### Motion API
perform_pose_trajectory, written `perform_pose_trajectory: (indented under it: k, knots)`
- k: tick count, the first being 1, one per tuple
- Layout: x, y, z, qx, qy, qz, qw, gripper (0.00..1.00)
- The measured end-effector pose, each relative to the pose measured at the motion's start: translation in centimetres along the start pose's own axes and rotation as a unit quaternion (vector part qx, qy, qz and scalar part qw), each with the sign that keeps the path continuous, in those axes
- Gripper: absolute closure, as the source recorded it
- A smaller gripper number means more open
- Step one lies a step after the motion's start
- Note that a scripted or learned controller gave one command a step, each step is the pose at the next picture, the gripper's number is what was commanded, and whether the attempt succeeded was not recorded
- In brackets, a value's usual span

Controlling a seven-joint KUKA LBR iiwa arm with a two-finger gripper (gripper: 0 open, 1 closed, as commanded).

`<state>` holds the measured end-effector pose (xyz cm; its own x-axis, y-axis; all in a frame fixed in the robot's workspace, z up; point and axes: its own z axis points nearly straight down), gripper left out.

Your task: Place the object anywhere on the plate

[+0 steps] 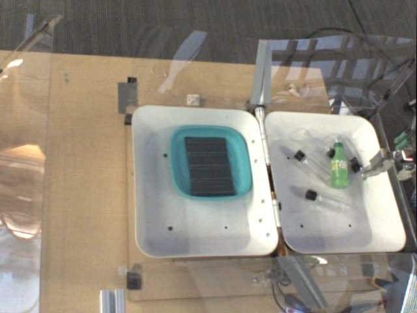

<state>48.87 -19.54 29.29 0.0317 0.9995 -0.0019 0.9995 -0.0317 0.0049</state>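
End effector (389, 161) at right bin's edge, finger state unclear, green bottle (338, 166) lying lengthwise, cap pointing away.

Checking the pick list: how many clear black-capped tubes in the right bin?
2, maybe more. One tube lies left of the green bottle; the other tube is below it. A black cap beside the bottle may be a third.

A single fixed camera hangs above the light wooden bench (71, 175) and looks down at a slant, far enough back to take in both shallow white plastic bins whole: the left bin (150, 233) sits near the centre of the frame, the right bin (384, 240) toward the right side. Dark ribbed flooring (163, 8) fills the top strip beyond the bench's far edge.
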Motion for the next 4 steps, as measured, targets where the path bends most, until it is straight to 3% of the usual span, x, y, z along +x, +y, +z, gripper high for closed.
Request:
perform_pose_trajectory:
  k: [1,2,3,4]
  knots:
    - [-0.9,0.0,0.2,-0.001,0.000,0.044,0.9990,0.00]
    - [0.0,0.0,0.4,-0.001,0.000,0.068,0.9977,0.00]
    - [-0.5,0.2,-4.2,-0.001,0.000,0.111,0.9938,0.00]
    - [-0.3,0.2,-5.4,0.000,0.000,0.116,0.9933,0.00]
